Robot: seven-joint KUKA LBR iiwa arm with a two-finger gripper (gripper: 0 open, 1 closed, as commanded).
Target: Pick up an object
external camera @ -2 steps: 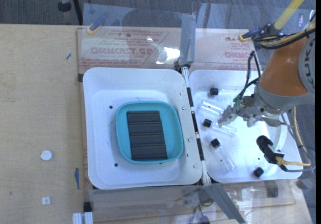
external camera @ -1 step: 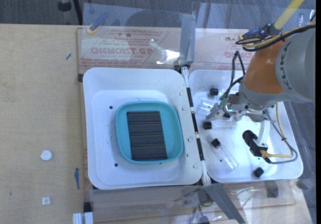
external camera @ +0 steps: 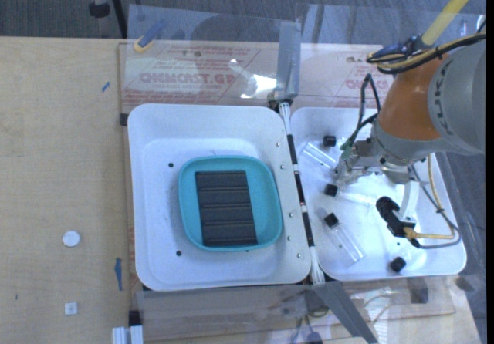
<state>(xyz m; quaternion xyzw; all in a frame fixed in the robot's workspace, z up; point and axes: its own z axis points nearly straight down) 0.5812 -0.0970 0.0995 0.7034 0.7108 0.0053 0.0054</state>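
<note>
Over the right bin (external camera: 455,258), the arm (external camera: 421,115) angles its tool (external camera: 343,173) down-left; whether it's apart, I cannot tell.

Teal tray (external camera: 189,207) with dark ribbed insert (external camera: 225,208) in white bin (external camera: 147,142); orange-banded grey arm (external camera: 432,103).
</note>
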